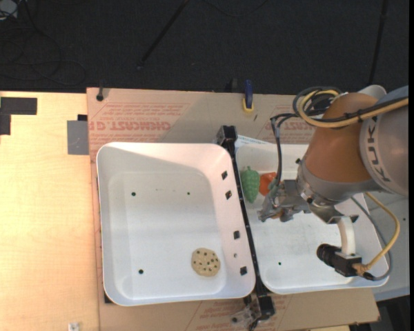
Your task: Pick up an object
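Two white bins sit side by side on the bench. The left bin [117,185] holds one cookie [205,261]. The right bin [297,267] holds one green object [250,183] and one orange object [267,182], just beside the gripper [276,209].

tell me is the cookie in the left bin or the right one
In the left bin. The cookie lies flat on its floor near the front right corner, apart from the green item in the right bin.
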Controlling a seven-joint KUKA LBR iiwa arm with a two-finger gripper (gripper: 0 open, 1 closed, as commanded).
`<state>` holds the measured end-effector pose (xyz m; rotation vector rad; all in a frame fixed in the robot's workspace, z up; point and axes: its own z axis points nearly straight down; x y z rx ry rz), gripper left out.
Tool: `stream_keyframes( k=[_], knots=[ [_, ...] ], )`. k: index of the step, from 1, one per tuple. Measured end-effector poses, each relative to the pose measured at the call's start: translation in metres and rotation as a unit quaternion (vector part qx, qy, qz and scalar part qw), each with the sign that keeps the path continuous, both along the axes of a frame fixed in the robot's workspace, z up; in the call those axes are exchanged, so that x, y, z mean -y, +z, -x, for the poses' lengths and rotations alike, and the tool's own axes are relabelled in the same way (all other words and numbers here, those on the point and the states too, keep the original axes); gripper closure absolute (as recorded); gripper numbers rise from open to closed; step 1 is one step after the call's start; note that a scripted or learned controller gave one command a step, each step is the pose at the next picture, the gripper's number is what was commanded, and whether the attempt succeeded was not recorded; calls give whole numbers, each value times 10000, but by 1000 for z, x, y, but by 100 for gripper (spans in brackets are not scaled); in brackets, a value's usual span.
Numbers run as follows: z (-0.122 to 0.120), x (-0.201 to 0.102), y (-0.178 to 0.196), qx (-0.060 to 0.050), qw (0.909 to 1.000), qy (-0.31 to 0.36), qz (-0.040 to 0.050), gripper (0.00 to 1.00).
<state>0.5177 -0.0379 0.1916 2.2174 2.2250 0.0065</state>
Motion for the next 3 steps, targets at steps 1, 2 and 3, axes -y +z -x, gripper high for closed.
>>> stream_keyframes(
  k=[1, 2, 3],
  knots=[
    [20, -25, 36, -21, 10000, -1, 5, 100],
    [20, -23, 43, -45, 10000, -12, 8, 100],
    [10, 42, 63, -21, 10000, -45, 26, 100]
  ],
)
